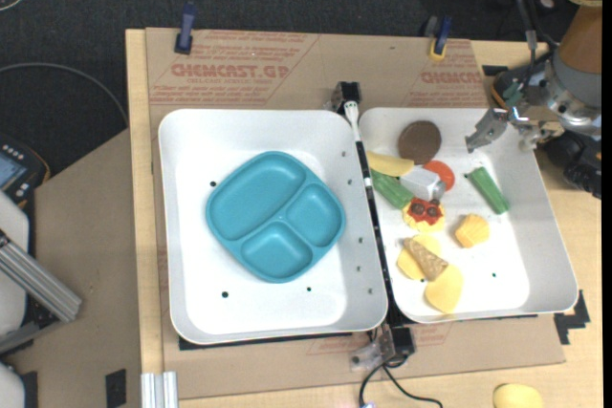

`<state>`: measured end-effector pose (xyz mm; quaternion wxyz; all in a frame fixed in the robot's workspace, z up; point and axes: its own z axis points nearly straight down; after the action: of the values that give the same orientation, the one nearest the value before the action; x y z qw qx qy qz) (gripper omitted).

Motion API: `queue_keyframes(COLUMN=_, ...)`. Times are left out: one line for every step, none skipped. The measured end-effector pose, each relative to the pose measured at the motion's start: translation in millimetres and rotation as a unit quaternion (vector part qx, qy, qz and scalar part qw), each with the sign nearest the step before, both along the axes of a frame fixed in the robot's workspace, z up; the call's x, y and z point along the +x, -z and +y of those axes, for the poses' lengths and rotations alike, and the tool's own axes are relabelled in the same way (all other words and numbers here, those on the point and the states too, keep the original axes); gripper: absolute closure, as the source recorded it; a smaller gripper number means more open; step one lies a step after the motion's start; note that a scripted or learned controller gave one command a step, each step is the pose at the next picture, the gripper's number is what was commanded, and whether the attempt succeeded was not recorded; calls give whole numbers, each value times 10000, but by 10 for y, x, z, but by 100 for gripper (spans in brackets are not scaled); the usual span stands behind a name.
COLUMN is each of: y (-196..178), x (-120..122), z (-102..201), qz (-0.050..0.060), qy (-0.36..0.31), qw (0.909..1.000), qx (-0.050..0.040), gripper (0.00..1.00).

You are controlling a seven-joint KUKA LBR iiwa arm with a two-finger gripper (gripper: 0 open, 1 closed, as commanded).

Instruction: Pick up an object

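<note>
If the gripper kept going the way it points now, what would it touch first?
The gripper angles down and left over the right bin. Likely first contact is bare bin floor between the brown round piece and the green stick, though depth is unclear.

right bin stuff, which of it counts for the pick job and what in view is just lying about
For the job: gripper, brown disc, green stick, grey block, yellow cube.
Lying about: blue tray, blue clamps, cardboard sheet.
</note>
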<state>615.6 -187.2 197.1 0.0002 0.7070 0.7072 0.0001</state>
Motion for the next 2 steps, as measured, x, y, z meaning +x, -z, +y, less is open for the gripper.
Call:
queue_keyframes(y=-112, x=8, z=0, qz=-17, qy=-6, qw=10000, qx=-6, gripper=100)
queue_keyframes(y=476, x=529, z=730, qz=-5, qy=-40, qw=10000, qx=10, gripper=100)
